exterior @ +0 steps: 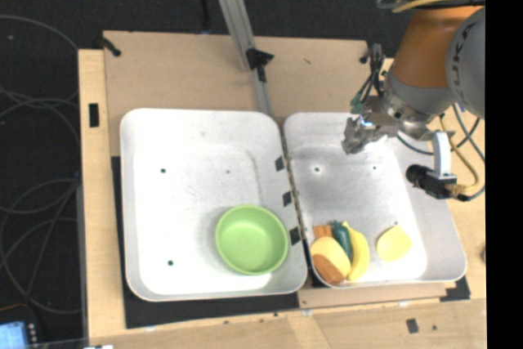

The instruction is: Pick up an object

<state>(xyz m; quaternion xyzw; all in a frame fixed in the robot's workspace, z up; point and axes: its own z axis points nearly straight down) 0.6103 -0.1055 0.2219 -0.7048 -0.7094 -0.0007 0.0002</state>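
My gripper (355, 140) hangs over the far part of the right bin (359, 176), with nothing seen between its tips. At the near edge of that bin lies a cluster: a yellow banana (357, 252), a dark green piece (342, 240) and an orange-brown rounded object (329, 260). A yellow lemon-like object (393, 243) sits to the right of the cluster. A green bowl (252, 239) rests in the near right corner of the left bin (180, 167). All of these lie well nearer the front than the gripper.
A metal pole (233, 12) slants down to the divide between the bins. A black fitting with cables (431, 180) sits at the right bin's right rim. The orange-banded arm (429, 45) fills the upper right.
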